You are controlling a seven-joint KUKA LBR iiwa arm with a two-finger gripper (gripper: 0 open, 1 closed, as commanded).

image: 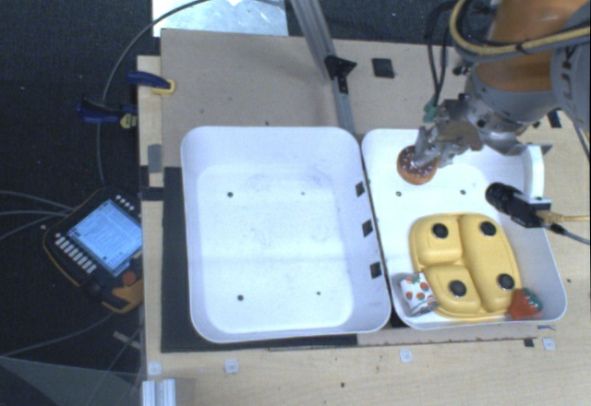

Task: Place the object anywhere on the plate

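A yellow plate (464,264) with several compartments lies in the right bin (388,210), toward its front. A small round brown object (416,167), like a doughnut, sits near the back left of that bin. My gripper (430,149) hangs right over the brown object's upper right edge and partly hides it. Whether it touches the object I cannot tell. A small red and white patterned object (417,293) lies at the plate's front left corner. At the front right corner of the plate sits a red object (525,304).
The left bin (268,229) stands beside the right one. A black cylinder with a cable (513,202) juts in over the right bin's right side. A metal pole (314,26) slants across the back. A handheld pendant (100,238) lies left of the bench.
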